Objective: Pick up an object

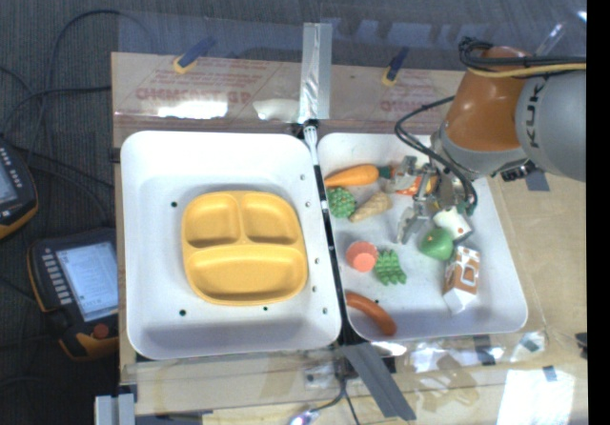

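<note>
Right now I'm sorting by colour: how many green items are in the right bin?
3: one small green piece beside the carrot, one bumpy piece mid-bin, one rounded piece under the gripper. The arm may hide more.

Yellow tray (245, 247); orange carrot (351, 175)

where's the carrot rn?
In the camera view, the carrot lies at the back-left of the right bin, near the divider, just behind the beige piece.
</note>
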`<state>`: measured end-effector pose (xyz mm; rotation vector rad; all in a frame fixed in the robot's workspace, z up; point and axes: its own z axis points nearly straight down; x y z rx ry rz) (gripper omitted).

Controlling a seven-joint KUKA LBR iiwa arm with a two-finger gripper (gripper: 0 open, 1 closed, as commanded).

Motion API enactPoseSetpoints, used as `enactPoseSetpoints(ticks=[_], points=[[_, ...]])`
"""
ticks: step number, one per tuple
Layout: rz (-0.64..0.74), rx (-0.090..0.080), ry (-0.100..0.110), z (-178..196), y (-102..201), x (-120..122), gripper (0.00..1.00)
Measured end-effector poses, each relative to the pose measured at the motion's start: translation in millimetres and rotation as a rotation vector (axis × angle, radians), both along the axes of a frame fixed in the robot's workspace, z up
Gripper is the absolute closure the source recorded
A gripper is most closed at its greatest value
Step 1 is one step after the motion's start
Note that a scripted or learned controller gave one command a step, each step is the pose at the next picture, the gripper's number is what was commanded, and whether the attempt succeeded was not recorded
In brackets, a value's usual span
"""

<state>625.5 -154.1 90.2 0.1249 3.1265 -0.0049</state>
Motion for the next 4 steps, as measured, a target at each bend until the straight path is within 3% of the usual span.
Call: enactPoseSetpoints(ticks=[1, 2, 3, 4], points=[[-0.129, -0.012, 0.033, 2.2, 29.7, 27.2, 0.00], [0.087, -0.002, 0.000, 0.4, -27.0, -21.3, 0.00], [0.148, -0.003, 0.002, 0.4, 23.9, 17.2, 0.00], [0.015, -0.014, 0.034, 3.1, 35.5, 34.0, 0.00]])
